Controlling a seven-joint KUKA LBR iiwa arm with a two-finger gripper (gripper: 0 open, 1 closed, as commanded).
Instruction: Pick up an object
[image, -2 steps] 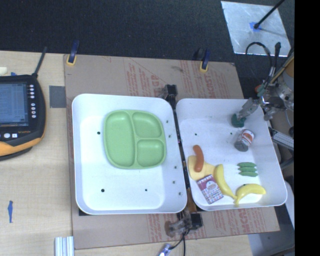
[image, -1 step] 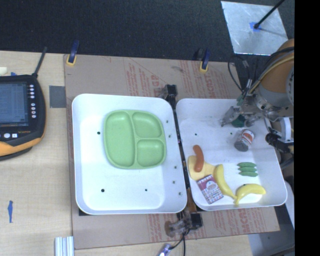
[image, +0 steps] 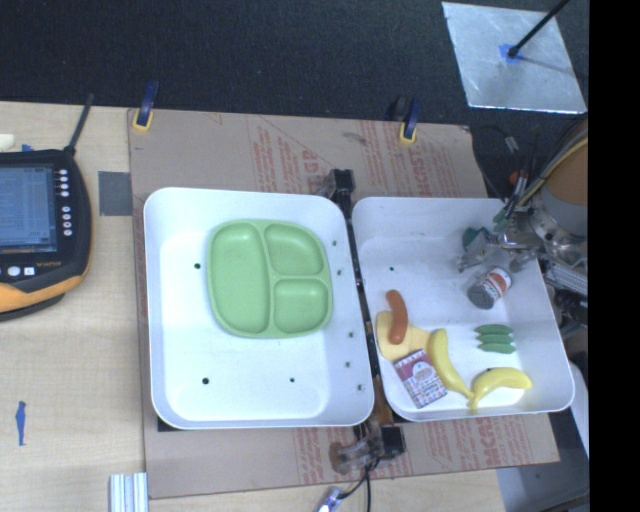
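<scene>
My gripper (image: 497, 246) hangs over the far right part of the right bin (image: 420, 225), coming in from the right edge. Just below it in the view lies a small grey can with a red label (image: 490, 288), tipped on its side; whether they touch is unclear. Further forward in that bin are a brown sausage (image: 397, 314) on a yellow slice (image: 384, 340), a banana (image: 446, 362), a red packet (image: 420, 380), a green pea pod (image: 495, 338) and a second yellow banana-like piece (image: 500, 381).
The left bin (image: 175, 390) holds a green divided plate (image: 268, 277). A tablet controller with an orange rim (image: 35, 230) lies on the bench at the far left. Clamps (image: 407, 120) pin the cardboard underlay at the back.
</scene>
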